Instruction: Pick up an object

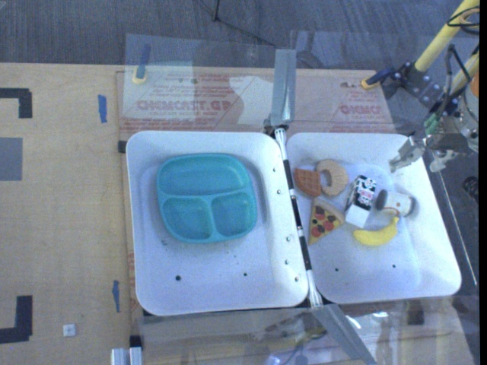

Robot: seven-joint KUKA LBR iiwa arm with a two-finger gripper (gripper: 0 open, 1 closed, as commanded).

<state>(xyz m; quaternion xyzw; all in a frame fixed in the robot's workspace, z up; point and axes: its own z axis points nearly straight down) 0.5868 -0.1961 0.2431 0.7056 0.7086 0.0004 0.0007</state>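
Two shallow white plastic bins sit side by side on the bench. The left bin point(152, 280) holds a teal three-compartment plastic tray point(206, 197), lying flat toward its far-left part. The right bin point(396, 280) holds a cluster of small toy items in its far half: a tan ring-shaped doughnut point(332, 176), with a brown waffle-textured piece point(308, 181) touching its left side; a triangular pizza slice with red topping point(324, 220) just near of those, close to the bin's left wall; a small white carton with black cow patches point(363, 198) right of the doughnut; a yellow banana point(377, 234), curved, lying near-right of the carton; and a small white cup-like object point(401, 204) just beyond the banana's right end, its exact shape hard to tell. The two-finger gripper point(419, 155) is at the far-right corner of the right bin, over or beside its rim, with the fingers spread apart and nothing between them. The cluster lies to the gripper's near-left; the white cup-like object and the carton are the closest items, apart from the fingers, none touched.
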